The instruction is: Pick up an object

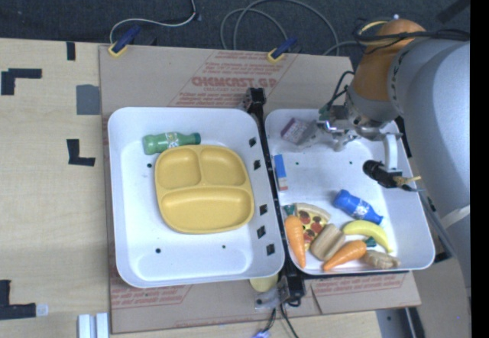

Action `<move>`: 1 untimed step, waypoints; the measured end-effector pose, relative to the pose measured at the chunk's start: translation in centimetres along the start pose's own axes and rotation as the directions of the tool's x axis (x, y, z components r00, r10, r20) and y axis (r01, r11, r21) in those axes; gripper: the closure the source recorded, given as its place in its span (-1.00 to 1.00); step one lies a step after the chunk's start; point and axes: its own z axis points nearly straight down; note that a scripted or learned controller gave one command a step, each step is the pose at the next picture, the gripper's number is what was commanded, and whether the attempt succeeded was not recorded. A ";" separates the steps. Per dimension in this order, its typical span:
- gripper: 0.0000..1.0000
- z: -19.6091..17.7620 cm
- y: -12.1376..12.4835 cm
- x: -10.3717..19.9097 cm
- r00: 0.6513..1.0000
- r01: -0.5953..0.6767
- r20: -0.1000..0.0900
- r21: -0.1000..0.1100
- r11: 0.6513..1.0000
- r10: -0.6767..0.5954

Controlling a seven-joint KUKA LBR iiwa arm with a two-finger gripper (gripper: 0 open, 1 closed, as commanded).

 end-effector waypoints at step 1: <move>-1.00 -0.3 -8.4 -2.3 1.000 -0.011 0.001 0.004 1.000 0.011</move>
